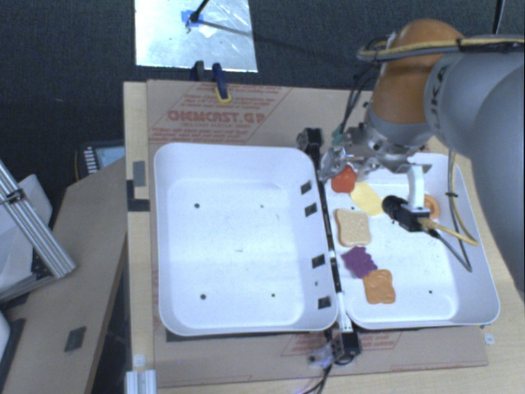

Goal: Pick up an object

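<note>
The gripper hangs low over the red piece at the right bin's far-left corner (whether its fingers are spread or pinching, I cannot tell), so I judge a grasp may clip the bin wall or nudge the neighbouring yellow piece.

End effector finger state unclear behind wrist; arm cropped at right edge; red item partly covered.

White bins, red piece, yellow piece, tan toast, purple piece, orange-brown piece — grey arm, orange band, tan worktop
</note>
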Available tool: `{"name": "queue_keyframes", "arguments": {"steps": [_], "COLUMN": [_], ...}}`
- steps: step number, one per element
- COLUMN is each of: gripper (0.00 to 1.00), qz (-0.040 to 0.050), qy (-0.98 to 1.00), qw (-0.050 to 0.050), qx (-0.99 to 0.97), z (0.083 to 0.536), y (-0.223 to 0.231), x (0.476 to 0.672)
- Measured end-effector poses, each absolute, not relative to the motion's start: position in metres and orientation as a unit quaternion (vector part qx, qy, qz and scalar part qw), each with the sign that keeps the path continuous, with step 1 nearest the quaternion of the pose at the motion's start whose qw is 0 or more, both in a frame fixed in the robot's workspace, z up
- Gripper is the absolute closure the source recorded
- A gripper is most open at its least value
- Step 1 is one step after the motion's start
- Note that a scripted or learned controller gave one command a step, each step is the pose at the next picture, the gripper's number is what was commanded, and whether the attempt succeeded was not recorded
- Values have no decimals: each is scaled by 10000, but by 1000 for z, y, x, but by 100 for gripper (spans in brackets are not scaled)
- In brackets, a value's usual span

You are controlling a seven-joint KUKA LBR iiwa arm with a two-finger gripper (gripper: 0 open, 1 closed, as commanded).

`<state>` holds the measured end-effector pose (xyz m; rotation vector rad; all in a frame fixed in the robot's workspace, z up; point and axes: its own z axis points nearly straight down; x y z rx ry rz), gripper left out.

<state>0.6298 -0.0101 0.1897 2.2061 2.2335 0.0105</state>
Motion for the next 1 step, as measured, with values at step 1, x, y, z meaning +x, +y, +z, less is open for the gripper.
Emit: {"name": "queue_keyframes", "arguments": {"steps": [1], "gripper": [100], "qz": [16], "qy": [7112], "qw": [-3], "qx": [7029], "z": [184], "y": [66], "x": [623]}}
